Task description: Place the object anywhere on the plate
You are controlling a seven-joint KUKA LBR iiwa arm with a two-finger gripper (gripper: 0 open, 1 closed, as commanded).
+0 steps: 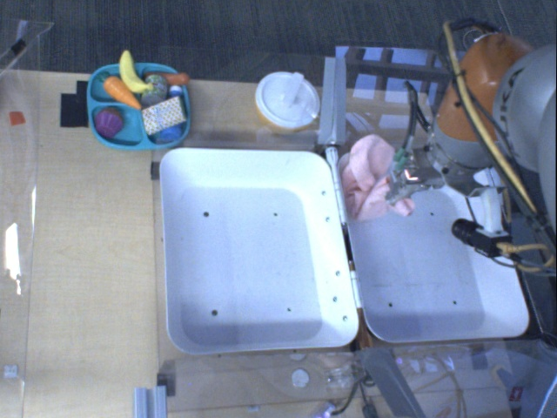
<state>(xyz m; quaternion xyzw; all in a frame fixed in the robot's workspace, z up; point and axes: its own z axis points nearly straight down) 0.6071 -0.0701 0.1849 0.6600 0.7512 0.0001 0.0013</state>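
Note:
A crumpled pink cloth (364, 181) lies in the far left corner of the right bin (444, 312), partly draped against the divider between the bins. My gripper (402, 184) is right at the cloth's right edge, low over the bin, and touches or overlaps the fabric. The grey arm with its orange band (479, 77) reaches in from the right. A round white plate with a yellow rim (287, 100) sits on the bench beyond the bins, above the gap between them.
The left bin (252, 251) lies beside the right one. A blue divided tray (139, 104) holding toy food, including a banana and a carrot, sits at the far left of the bench. Cables and a black fitting (474, 233) hang off the arm over the right bin.

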